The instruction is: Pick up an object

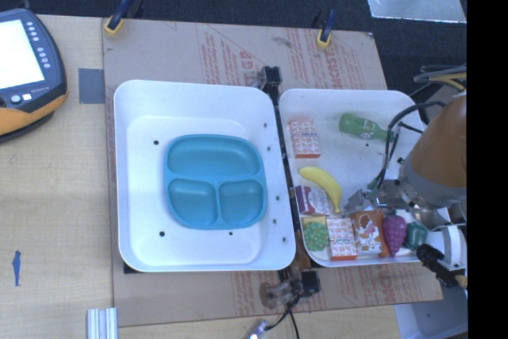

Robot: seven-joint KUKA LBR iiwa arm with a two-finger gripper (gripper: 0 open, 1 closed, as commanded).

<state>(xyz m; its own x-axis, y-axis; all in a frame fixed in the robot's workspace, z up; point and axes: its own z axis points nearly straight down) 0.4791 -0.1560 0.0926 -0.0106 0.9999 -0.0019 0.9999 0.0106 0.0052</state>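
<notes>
The right bin holds a yellow banana, a green bottle, a red-and-white packet, and along its near edge a green-pea packet, two more printed packets, purple grapes and a teal item. My gripper is low over the near right part of this bin, just above the packets and right of the banana. The arm's orange band hides the bin's right side.
The left bin holds a blue divided plate. A teach pendant lies at the far left of the bench. Clamps sit at the cardboard's far edge, and a cable runs near the arm.
</notes>
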